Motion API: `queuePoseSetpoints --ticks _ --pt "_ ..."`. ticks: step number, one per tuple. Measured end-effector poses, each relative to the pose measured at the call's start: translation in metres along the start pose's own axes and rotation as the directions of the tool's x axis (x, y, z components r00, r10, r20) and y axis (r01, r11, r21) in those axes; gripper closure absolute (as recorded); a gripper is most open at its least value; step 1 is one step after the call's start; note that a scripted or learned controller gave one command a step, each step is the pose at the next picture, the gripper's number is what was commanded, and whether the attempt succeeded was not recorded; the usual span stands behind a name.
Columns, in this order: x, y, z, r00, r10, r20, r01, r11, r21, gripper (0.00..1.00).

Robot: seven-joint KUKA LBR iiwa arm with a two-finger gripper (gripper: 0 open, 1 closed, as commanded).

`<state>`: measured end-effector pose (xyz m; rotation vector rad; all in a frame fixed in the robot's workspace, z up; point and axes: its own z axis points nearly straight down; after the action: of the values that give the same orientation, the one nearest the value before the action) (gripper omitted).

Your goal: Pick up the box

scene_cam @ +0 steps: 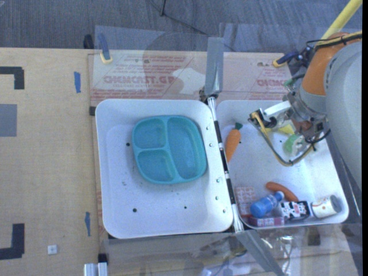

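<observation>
Hovering over the right bin (330, 171), the claw (275, 119) has nothing visibly between its fingers; open or clenched, cannot tell. Box (244, 199) lies well below it, beside the bottle (265, 204), ungrasped. Pick not yet made.

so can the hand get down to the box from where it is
Probably yes. The hand sits over the right bin's upper part, and the box lies at the near-left corner, top exposed. The blue bottle crowds its right edge, so the grasp could be tight.

Plate (169, 149) in left bin (109, 211); carrot (232, 144) in right bin (322, 177).
</observation>
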<state>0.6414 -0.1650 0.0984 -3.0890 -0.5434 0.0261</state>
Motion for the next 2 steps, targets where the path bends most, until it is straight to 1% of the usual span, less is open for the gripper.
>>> queuePoseSetpoints --ticks 1,2 --pt "-0.009 0.029 -0.152 0.99 0.137 -0.017 -0.137 0.991 -0.005 0.0" --pt "-0.068 0.005 -0.029 0.997 -0.076 -0.014 0.076 0.997 -0.006 0.0"
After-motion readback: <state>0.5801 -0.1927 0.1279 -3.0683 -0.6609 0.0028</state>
